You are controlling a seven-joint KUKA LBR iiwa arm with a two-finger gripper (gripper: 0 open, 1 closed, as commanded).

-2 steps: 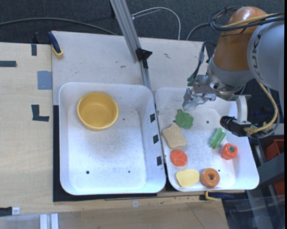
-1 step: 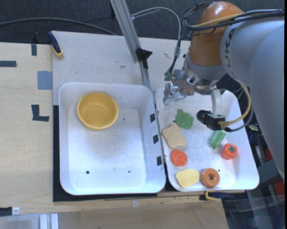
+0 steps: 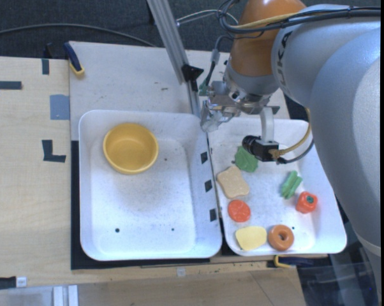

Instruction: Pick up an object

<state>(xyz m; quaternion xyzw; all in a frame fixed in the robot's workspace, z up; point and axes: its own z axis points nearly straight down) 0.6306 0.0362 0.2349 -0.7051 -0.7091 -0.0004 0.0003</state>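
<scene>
My gripper [image 3: 210,115] hangs over the far left corner of the right bin [image 3: 324,233], close to the divide between the two bins. Nothing shows held in it. In the right bin lie a green leafy piece [image 3: 246,160], a tan slice of toast [image 3: 233,182], a red tomato slice [image 3: 239,210], a pale yellow piece [image 3: 251,238], a brown doughnut [image 3: 281,237], a green pod [image 3: 290,184] and a small red pepper [image 3: 306,201]. The green leafy piece is the nearest to the gripper, a little below and to its right.
A yellow bowl [image 3: 130,147] stands in the far left part of the left bin [image 3: 90,234]. A slanted metal post [image 3: 169,37] rises behind the bins. The bulky grey arm [image 3: 332,75] overhangs the right bin's far right side. A black part [image 3: 259,148] hangs under the wrist.
</scene>
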